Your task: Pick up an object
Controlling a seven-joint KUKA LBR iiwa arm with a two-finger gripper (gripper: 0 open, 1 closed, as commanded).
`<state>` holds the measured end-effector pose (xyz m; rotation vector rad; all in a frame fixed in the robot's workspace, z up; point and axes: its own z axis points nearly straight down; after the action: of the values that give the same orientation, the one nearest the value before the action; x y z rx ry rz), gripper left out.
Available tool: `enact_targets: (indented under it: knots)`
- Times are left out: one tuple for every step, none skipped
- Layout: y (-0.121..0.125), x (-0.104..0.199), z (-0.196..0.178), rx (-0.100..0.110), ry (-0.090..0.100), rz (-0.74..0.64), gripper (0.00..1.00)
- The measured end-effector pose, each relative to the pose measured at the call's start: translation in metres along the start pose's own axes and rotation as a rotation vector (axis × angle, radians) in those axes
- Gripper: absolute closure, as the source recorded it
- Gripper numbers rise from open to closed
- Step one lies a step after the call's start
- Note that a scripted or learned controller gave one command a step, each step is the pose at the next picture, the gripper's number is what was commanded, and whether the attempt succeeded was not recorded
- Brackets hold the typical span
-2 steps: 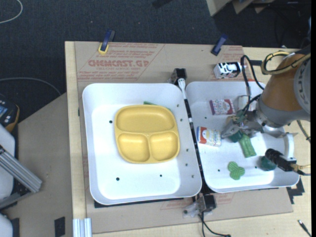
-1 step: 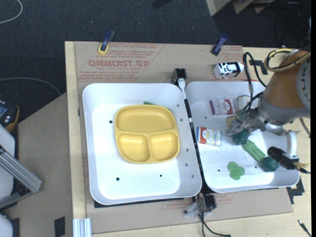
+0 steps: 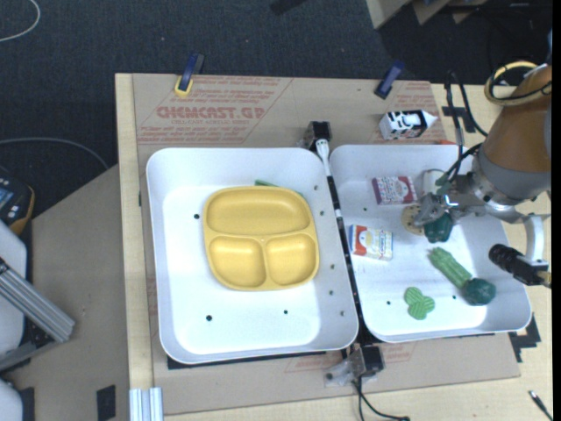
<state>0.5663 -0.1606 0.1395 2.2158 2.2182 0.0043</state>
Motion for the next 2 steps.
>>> enact_targets:
  knots:
    - [0.001, -0.004, -0.044, -0.001, 0.0, 0.0, 1.0]
    - [0.003, -0.004, -0.088, 0.0, 0.0, -0.001, 1.0]
